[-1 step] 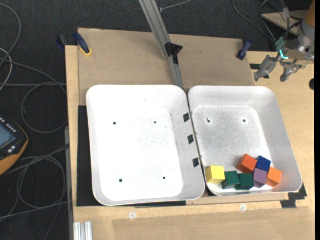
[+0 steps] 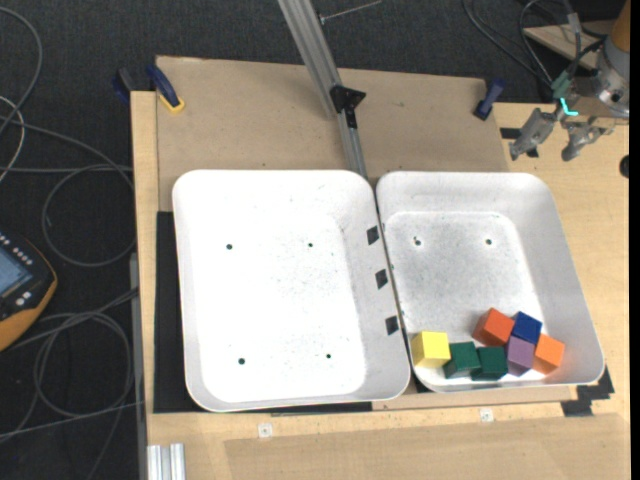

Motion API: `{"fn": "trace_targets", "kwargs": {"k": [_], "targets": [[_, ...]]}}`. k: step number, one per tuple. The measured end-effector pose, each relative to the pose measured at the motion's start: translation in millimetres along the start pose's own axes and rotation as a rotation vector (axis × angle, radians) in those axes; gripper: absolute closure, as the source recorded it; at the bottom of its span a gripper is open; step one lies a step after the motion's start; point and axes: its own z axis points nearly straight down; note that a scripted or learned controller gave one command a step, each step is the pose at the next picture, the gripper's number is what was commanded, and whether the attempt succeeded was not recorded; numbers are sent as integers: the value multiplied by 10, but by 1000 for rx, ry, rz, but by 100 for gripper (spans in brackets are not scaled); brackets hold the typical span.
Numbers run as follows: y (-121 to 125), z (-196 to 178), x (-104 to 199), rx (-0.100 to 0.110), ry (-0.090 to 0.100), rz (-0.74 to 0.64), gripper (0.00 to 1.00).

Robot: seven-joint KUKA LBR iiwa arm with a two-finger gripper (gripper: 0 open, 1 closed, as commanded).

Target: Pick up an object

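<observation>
Several small blocks lie clustered along the near edge of the right bin [image 2: 560,238]: a yellow block [image 2: 432,347], two green blocks [image 2: 477,360], a red-orange block [image 2: 494,326], a blue block [image 2: 526,325], a purple block [image 2: 521,351] and an orange block [image 2: 549,351]. My gripper [image 2: 551,140] hangs at the far right, above the bench beyond the right bin's back corner, far from the blocks. Its two fingers are spread apart with nothing between them.
The left bin [image 2: 200,268] sits beside the right one. A metal rail [image 2: 318,53] slants from the top down to the gap between the bins. Blue clamps [image 2: 165,88] grip the board's back edge. Cables lie on the floor at left.
</observation>
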Motion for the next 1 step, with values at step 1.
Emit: {"fn": "trace_targets", "kwargs": {"k": [1], "targets": [[-8,426,42,4,1,0,0]]}}
